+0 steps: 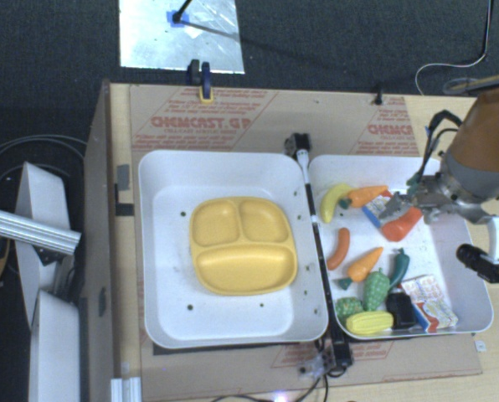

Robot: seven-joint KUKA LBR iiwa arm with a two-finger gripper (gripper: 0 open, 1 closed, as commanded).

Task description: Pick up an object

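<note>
Brown cardboard covers the worktop [233, 115], and 2 white bins sit on it side by side. The left bin [166, 308] holds a yellow plate [241, 245] with 3 parts. The right bin [475, 308] is full of toy food, packed close together.

The grey arm [484, 153] comes in from the right. Its gripper [398, 210] is low in the right bin, right at a red-orange toy [403, 224] and a small blue and white thing [373, 214]. I cannot tell how wide the gripper is or if it has hold of anything.

What could go wrong? The toys up there touch each other. An orange carrot [367, 195] and a yellow banana [333, 201] lie just beside it. The gripper could push them away, or pinch 2 at once. The red-orange toy looks smooth and round, so I think it could slip out when the arm lifts.
</note>
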